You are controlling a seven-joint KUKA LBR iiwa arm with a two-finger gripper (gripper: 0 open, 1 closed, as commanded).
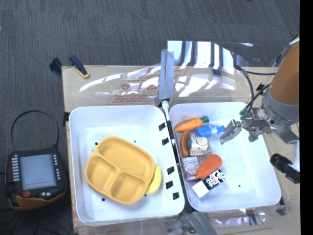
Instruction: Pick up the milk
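Note:
The milk [210,182] is a small white carton with black cow patches. It lies on its side near the front of the right bin [254,180], just below an orange carrot-shaped toy [209,165]. My gripper [241,131] hovers over the right bin's back right part, well above and to the right of the milk. It is open, with nothing between its fingers [229,132].
Packed along the right bin's left side are a carrot [189,125], a blue bottle [210,130], a beige carton [199,144] and a pink box [190,166]. In the left bin [83,126] lies a yellow divided plate [120,175] over a yellow item [156,180].

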